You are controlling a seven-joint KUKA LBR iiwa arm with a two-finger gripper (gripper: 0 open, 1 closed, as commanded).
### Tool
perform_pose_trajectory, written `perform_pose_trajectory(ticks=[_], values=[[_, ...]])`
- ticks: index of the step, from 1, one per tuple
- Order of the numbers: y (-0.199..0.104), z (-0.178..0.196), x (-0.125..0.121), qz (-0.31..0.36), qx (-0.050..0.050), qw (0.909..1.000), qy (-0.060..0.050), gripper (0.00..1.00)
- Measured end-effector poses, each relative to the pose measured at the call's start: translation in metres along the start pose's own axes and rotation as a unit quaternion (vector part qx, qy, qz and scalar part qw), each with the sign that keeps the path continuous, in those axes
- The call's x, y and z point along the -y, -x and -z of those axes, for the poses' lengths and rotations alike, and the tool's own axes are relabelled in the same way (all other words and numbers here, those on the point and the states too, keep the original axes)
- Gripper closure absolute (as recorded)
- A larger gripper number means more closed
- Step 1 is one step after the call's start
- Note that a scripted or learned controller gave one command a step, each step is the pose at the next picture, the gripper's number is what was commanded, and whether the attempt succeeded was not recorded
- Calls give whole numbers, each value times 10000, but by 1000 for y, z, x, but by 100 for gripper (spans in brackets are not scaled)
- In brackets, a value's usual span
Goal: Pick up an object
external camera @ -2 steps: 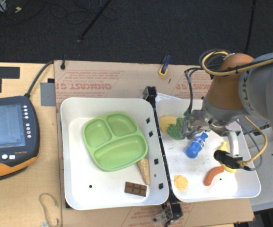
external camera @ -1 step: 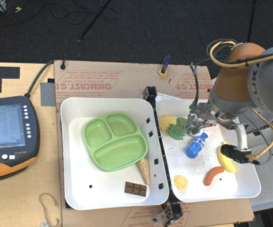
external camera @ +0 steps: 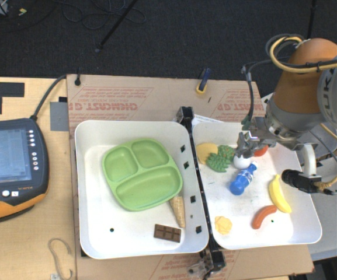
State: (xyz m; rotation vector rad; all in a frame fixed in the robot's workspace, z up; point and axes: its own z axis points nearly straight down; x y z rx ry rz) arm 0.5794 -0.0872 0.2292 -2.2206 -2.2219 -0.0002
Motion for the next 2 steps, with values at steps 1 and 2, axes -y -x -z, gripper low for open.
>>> perform_pose_trajectory(ticks=[1, 2], values=[[-52, 8, 18, 11, -9, 10000, -23, 100], [-74, -13, 21, 4, -3, 10000, -28, 100]])
